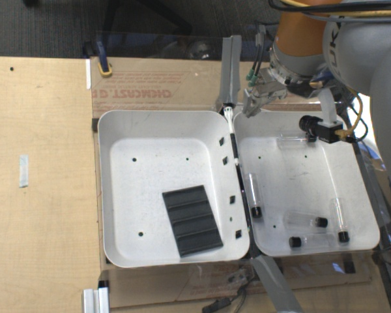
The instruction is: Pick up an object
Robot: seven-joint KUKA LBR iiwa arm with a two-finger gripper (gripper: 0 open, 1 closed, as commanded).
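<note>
**Gripper at the far left corner of the right bin, nothing seen in its grasp**

The largest thing to pick is a black ribbed slab (192, 220), a flat rectangle with three or four raised bands across it. It lies flat in the left bin (117, 175), in the near right part of the floor. It is turned slightly, so its long side runs from far left to near right. Its near right corner comes close to the bin's right wall.

The right bin (362, 194) holds several thin clear tubes with black caps, hard to make out against the white floor. One tube (253, 191) lies along the left wall with its cap at the near end. A second tube (339, 217) lies close to the right wall, cap also towards the near side. A third tube (305, 221) lies crosswise between them in the near half, cap at its right end. A separate black cap (294, 242) sits by the near rim. A faint clear shape (293, 139) lies in the far half.

The gripper (253, 104) hangs from the grey arm (362, 38) over the far left corner of the right bin, just beside the wall between the two bins. It is well apart from the slab and from the capped tubes. How far open it is cannot be told from this angle. Nothing shows in its grasp, and it touches none of the objects.
</note>
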